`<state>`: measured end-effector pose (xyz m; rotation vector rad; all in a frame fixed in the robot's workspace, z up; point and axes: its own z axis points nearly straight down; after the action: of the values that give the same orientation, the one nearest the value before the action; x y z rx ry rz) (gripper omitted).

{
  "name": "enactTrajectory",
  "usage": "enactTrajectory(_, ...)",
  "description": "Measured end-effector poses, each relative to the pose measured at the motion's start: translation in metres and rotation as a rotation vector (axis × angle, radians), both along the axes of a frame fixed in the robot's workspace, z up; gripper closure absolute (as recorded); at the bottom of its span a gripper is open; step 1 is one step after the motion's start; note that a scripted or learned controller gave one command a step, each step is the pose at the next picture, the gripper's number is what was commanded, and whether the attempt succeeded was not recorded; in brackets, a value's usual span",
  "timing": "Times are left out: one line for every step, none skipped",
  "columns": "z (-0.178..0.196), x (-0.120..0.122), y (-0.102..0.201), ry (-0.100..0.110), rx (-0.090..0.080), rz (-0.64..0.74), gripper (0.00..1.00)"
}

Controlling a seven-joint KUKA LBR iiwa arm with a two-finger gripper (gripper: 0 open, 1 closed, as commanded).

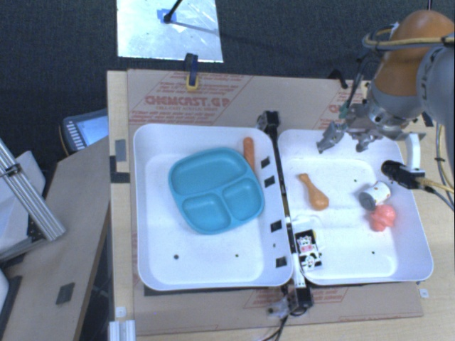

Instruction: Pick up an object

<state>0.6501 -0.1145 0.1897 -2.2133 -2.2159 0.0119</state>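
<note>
Red lettering reading "CHEMCAST GP" is printed on the brown protective sheet (pixel 213 94) that lies under the two bins, along its far edge; a second patch of red print at the far right is partly hidden and cannot be read. A small black-and-white patterned card (pixel 307 251) is seen at the near left corner of the right bin (pixel 355 261).

The gripper (pixel 347 138) is held over the far edge of the right bin, its two fingers spread apart with nothing between them and nothing touched.

In the right bin an orange spoon-shaped piece (pixel 313 191) is laid near the centre. Toward the right side a small white and grey cylinder (pixel 372 194) is found, with a pink lump (pixel 382 217) just beside it on the near side.

In the left bin (pixel 163 261) a blue divided plate (pixel 215 189) is set, and an orange stick (pixel 249 152) is placed at its far right edge.
</note>
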Motion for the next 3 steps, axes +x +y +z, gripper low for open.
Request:
enactTrajectory(0.009, 0.003, 0.0, -0.014, -0.001, 0.002, 0.0)
enactTrajectory(-0.033, -0.001, 0.003, -0.01, -0.001, 0.001, 0.0)
enactTrajectory(-0.089, 0.0, 0.013, -0.009, -0.001, 0.005, 0.0)
